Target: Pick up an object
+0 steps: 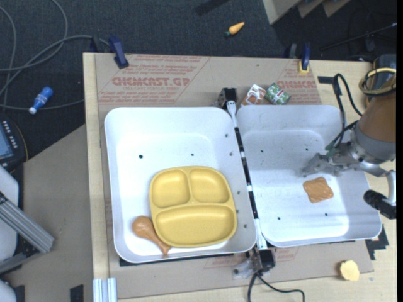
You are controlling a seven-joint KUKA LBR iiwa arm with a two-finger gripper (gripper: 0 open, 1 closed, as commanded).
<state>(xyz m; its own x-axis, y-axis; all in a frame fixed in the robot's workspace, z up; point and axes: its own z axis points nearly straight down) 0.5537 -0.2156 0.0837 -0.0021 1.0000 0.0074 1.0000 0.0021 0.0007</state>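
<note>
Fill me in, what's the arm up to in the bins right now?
The arm's claw is low in the right bin, just above and left of a brown toast-like piece lying on the bin floor. Nothing shows between its fingers, so no pick yet. In the left bin sit a yellow divided plate and a toy drumstick tucked against its lower left edge, both untouched.

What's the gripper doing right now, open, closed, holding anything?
Gripper: over the right bin, just above the brown toast piece; open or closed cannot be told, nothing seen held.
</note>
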